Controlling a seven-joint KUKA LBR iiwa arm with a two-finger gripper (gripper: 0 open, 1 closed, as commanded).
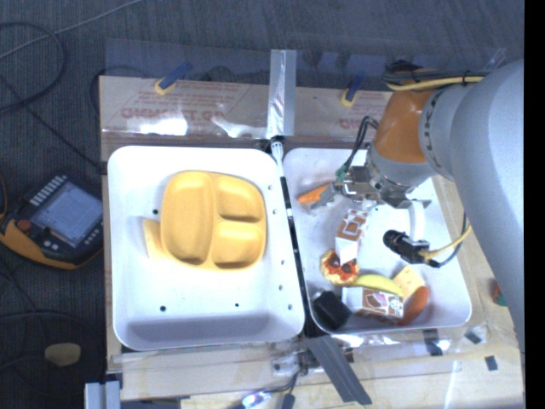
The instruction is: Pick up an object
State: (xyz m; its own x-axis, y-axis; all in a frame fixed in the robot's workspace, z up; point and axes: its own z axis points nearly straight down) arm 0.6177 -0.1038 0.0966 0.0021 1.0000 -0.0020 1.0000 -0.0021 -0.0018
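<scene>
The big grey arm (490,143) with its orange band (400,130) is nearest to the camera. It comes in from the right and bends down over the right white bin (456,309). Under the wrist sits the gripper (368,186), above the back part of this bin; whether it is wide or narrow I cannot tell, because the wrist covers it, and nothing is seen held in it.

The candidate things all lie in the right bin. A small orange piece (313,196) lies near the left wall, just beside the gripper. A white carton with brown print (351,231) lies below the gripper. Toward the front there are a yellow banana (379,282), a red and yellow pizza-like toy (337,267), a brown and white packet (381,302), a round orange-brown fruit (416,303) and a black object (329,310) in the front left corner. These front things touch one another in a tight heap.

The left white bin (128,228) holds a yellow plastic tray with three compartments (213,218).

I judge the step is the approach before the grasp. The next move calls for a descent on one separate thing; the carton or the orange piece has more open room around it. The orange piece is close to the dividing wall, so a finger may hit this edge.
</scene>
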